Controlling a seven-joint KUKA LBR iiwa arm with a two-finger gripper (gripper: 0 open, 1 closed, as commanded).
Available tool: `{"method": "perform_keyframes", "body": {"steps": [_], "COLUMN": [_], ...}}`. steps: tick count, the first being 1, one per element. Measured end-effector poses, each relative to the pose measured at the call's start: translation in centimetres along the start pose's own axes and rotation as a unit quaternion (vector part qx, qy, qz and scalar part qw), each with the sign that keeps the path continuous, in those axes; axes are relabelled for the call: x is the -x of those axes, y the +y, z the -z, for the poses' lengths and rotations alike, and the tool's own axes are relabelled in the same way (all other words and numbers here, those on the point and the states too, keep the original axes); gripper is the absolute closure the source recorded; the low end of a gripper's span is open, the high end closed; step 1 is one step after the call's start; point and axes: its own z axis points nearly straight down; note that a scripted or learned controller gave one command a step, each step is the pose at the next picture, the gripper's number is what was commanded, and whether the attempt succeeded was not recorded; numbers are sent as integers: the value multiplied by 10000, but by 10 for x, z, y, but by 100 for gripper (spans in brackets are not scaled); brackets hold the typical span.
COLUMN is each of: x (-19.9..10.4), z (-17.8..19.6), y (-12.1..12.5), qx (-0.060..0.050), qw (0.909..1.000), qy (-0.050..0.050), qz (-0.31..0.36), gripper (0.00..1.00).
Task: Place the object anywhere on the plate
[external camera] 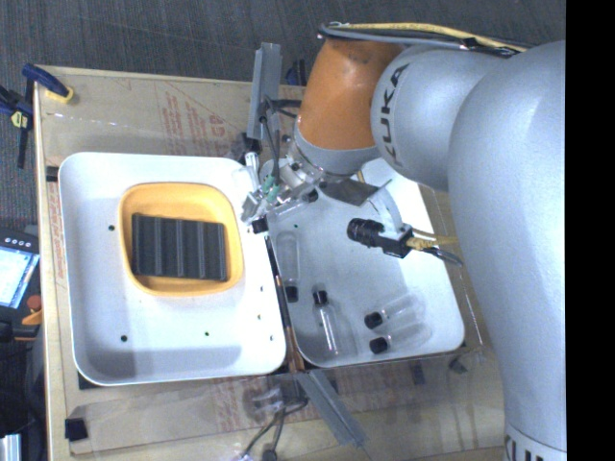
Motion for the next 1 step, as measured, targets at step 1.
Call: {"method": "perform_keyframes", "body": {"steps": [1], "x": [1], "z": [0], "y": [0], "qx": [1], "qw": [10000], "qy": [-3], "qz": [-4], "gripper": [0]}}
